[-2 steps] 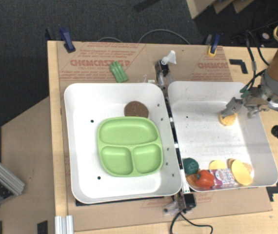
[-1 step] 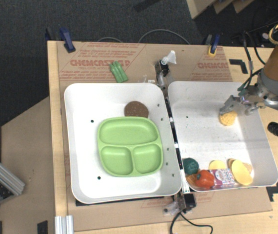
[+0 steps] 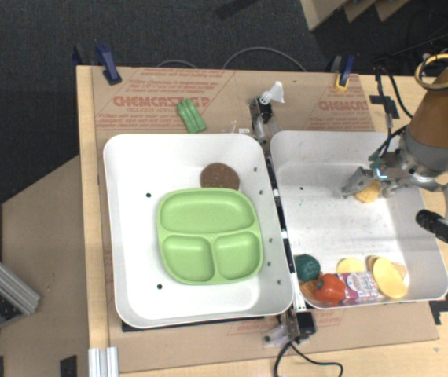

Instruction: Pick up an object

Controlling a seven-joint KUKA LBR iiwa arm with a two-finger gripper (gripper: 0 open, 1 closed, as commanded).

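A small yellow object (image 3: pixel 368 194) is being gripped between the fingers of the gripper (image 3: pixel 363 185) in the right bin (image 3: pixel 326 226), at two o'clock from the green divided plate (image 3: pixel 208 235).

A pale green divided tray (image 3: pixel 208 234) and brown disc (image 3: pixel 220 177) in the left white bin (image 3: pixel 130 210); red, dark green and yellow items crowd the right bin's (image 3: pixel 326 210) near corner

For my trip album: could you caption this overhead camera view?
Robot arm's gripper at a yellow object in the right bin; a green divided tray fills the left bin.
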